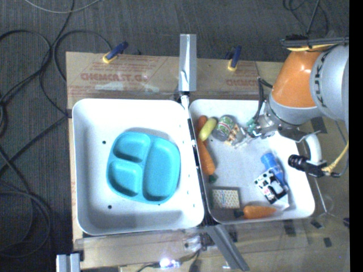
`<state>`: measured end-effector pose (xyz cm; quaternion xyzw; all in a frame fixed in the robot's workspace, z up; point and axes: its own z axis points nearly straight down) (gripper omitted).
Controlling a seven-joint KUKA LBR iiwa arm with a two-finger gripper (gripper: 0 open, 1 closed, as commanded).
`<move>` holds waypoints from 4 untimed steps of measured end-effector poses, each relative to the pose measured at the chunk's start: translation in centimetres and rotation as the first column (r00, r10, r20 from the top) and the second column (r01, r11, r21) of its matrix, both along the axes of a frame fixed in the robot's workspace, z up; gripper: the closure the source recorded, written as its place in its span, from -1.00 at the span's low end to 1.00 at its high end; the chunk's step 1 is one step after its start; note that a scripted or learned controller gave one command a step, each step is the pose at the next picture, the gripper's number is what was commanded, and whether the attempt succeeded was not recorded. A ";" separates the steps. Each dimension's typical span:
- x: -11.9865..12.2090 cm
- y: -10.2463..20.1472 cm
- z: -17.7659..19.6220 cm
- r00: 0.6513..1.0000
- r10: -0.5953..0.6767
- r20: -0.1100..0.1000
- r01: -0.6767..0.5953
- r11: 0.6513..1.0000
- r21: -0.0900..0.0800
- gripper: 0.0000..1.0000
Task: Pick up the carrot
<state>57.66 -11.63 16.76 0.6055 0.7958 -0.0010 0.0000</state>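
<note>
Right now your gripper (248,134) sits in the upper middle of the right bin (306,205), beside a small can (226,127); whether it grips anything, you cannot tell. Your carrot (206,153) lies along that bin's left wall, and another carrot (259,211) rests near its lower edge.

"KUKA" reads on the grey arm (334,89).
</note>
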 end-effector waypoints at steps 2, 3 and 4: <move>-3.1 -1.2 2.4 0.985 -0.171 -0.001 0.171 0.985 -0.001 1.00; -8.4 0.5 2.8 0.959 -0.284 -0.003 0.284 0.959 0.001 1.00; 0.8 -1.4 3.0 0.978 -0.209 -0.001 0.209 0.978 -0.001 1.00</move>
